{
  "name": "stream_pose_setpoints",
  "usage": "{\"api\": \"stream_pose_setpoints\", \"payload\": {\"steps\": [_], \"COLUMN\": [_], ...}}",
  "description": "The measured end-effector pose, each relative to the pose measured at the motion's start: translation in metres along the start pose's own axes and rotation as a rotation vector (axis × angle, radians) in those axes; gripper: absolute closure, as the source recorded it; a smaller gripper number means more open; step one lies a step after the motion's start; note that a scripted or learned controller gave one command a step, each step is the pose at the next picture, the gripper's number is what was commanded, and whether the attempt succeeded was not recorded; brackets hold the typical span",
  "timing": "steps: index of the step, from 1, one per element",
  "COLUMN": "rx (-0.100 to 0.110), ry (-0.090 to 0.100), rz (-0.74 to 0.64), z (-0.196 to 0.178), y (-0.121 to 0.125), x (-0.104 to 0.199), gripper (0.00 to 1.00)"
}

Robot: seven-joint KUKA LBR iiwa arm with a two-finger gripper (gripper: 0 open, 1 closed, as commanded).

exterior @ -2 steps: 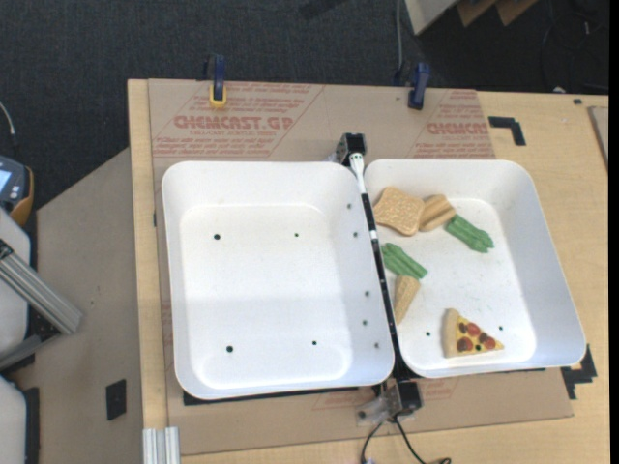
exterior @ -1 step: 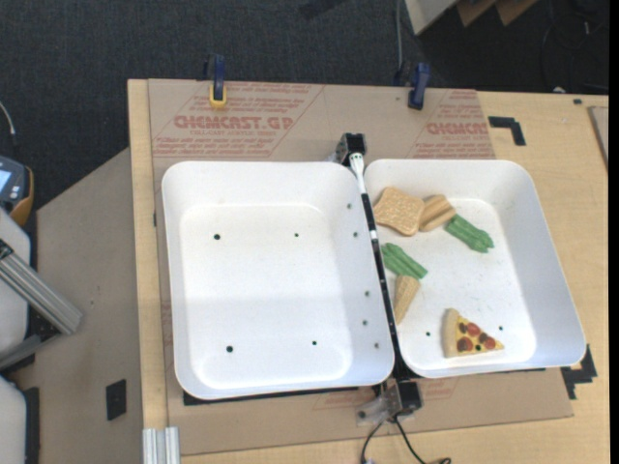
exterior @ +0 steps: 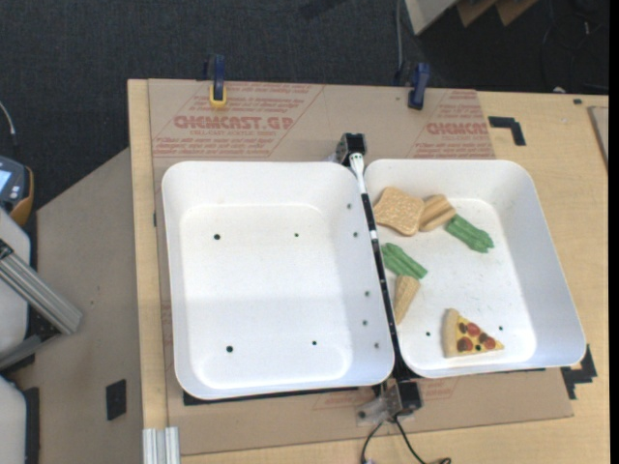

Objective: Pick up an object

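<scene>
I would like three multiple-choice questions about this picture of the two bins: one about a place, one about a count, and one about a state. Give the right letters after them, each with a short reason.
1. In which bin do the toy foods lie?
A. the left bin
B. the right bin
C. some in each bin

2. How many green pieces are there?
A. one
B. two
C. four

3. How does the pizza slice lie?
A. flat, toppings upward
B. standing on its edge
C. stacked on the bread slice

Answers:
1. B: all the food lies in the right bin, none in the left bin.
2. B: one green piece lies near the top, another green piece by the divider.
3. A: the pizza slice lies flat with red toppings showing, apart from the bread slice.
</scene>
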State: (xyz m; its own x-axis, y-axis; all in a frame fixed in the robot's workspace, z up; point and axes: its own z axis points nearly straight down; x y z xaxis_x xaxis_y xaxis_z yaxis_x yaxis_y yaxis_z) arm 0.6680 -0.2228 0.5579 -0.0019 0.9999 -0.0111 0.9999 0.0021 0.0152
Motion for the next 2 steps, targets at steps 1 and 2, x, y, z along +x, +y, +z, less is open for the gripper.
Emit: {"api": "stream_pose_setpoints", "payload": {"steps": [1, 2], "rx": [-0.005, -0.010], "ry": [-0.004, -0.007], "rz": [-0.001, -0.002], "z": [-0.011, -0.022], "y": [0.001, 0.002], "x": [0.000, 0.001], "gripper": [1.00, 1.00]}}
